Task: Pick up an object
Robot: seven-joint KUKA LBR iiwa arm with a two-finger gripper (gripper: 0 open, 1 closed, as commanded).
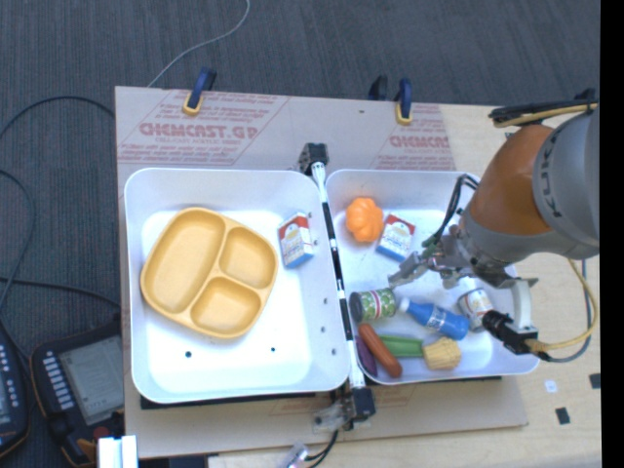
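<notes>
Two shallow white bins (136, 261) sit on a cardboard-covered bench. Over the right bin, the gripper (414, 269) hangs beside the green glass jar (375, 305); grip state cannot be told. Centre over the jar before closing.

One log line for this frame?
gripper: over right white bin | nearest: green-lidded jar, small blue-and-white carton | grasp: not seen

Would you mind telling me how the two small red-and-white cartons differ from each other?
The left carton stands in the left bin beside the yellow divided plate; the right carton sits in the right bin next to the orange pumpkin. Both are small, with red, white and blue faces.
</notes>
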